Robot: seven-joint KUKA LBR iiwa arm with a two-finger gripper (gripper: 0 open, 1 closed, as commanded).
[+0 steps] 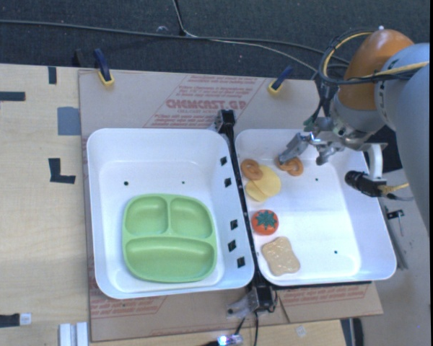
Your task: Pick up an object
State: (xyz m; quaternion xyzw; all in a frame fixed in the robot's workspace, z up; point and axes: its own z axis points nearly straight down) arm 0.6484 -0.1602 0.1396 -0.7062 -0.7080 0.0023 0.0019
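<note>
1. The thing most likely to be picked is the small orange pretzel-shaped toy (294, 166), which lies flat on the floor of the right bin (361, 262), in its far part, touching nothing else
2. The gripper (308, 150) hangs just above and beside this toy, with its two fingers spread apart and pointing down; one finger (291, 148) is on the toy's left and nothing sits between the fingers, so nothing is held
3. I judge that the open fingers are placed like this so that they can go down on both sides of the toy and then close
4. Nearer the divider lie another orange ring-like toy (252, 169) on a yellow chip-like piece (265, 186), then a red tomato toy (265, 222), then a beige bread-like slice (281, 256) at the near end; they form a row along the bin's left side
5. The left bin (101, 193) holds a green divided plate (169, 238), lying flat
6. The arm (390, 71) comes in from the right, bends over the far right corner of the right bin, and its wrist tilts down and to the left towards the toy
</note>
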